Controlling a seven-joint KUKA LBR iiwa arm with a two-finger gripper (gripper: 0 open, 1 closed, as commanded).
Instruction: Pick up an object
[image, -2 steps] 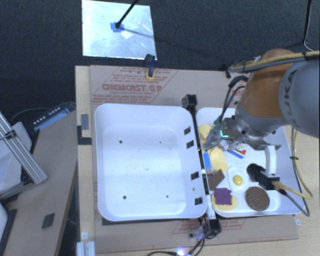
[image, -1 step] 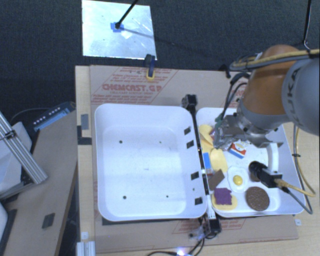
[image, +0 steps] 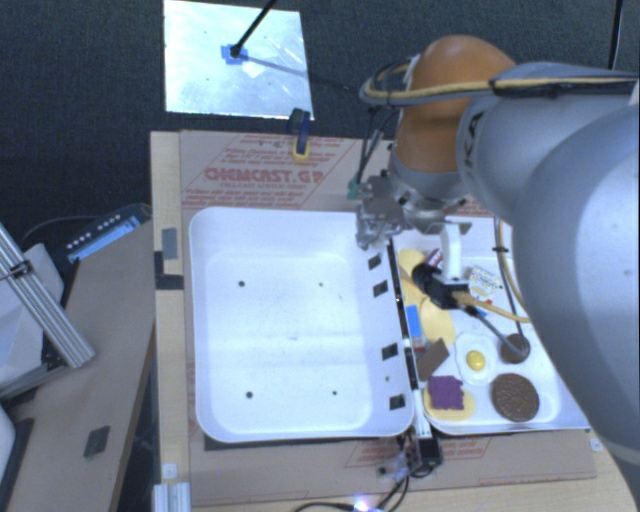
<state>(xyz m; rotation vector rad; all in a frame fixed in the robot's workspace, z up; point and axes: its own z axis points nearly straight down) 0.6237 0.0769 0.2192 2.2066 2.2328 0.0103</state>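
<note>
The grey arm (image: 560, 190) reaches in from the right, its orange band (image: 445, 95) above the wrist. The gripper (image: 377, 228) hangs over the wall where the two white bins meet, at the far end of the right bin (image: 560, 415). Whether it is clenched or released I cannot tell. The left bin (image: 280, 330) lies beside it. In the right bin lie a fried egg (image: 474, 357), a brown round cookie (image: 515, 397), a purple block (image: 446, 392), a spoon (image: 500, 330) and what may be a banana (image: 425, 295).

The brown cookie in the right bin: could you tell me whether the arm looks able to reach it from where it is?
Probably yes. The brown cookie lies uncovered at the near end of the right bin, with the fried egg and spoon beside it, not on it. The hand hangs over the far end.
</note>
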